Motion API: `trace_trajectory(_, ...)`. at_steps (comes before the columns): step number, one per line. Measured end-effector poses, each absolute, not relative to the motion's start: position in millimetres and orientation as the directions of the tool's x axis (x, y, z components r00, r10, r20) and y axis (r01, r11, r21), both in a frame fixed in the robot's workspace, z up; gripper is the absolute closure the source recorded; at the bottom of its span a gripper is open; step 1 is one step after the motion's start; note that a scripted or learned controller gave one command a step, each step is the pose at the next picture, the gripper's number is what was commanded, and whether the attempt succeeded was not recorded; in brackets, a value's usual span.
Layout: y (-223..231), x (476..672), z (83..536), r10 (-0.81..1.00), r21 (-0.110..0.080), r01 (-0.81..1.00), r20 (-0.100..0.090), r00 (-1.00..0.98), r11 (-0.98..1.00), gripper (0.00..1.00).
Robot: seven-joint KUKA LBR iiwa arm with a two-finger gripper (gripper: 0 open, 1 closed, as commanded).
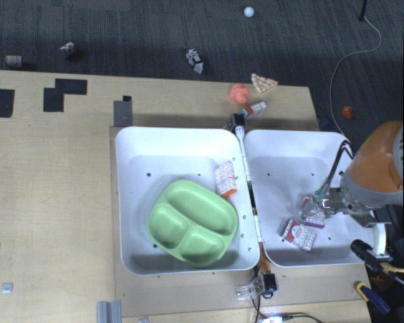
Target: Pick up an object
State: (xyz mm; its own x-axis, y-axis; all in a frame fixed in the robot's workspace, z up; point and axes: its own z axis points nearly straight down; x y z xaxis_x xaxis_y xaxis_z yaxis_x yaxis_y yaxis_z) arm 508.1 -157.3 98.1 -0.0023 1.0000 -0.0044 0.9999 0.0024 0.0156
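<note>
Arm (379, 167) enters from the right, orange band showing, claw (314, 208) down low inside the right bin (278, 158). Claw tips sit among clutter and blur; can't tell how wide it stands or whether it has hold of anything. Red-and-white packet (299, 234) lies on the bin floor just below and slightly left of the claw, close to it or touching, can't tell which.

Left of the claw, across the divider: left bin (136, 164) with a green divided tray (192, 221) tilted in its lower half, and a small orange-and-white packet (225, 178) just above the tray's upper right edge, near the divider.

Bench (57, 208) is light wood, with dark square cutouts far to the upper left of the claw. Above the claw on the bench's far edge: a pink ball (238, 93), a wedge-shaped item (264, 82), a small tube (254, 110). Beyond is dark carpet floor (139, 31) with scattered small bits and a white ball (249, 11). Thin cable (353, 57) loops over the floor above the arm.
</note>
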Motion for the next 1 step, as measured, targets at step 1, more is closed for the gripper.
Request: trace_trajectory(1,-98.2,488.1,194.7,1.000,0.005,1.000,0.000,-0.005,0.005,1.00)
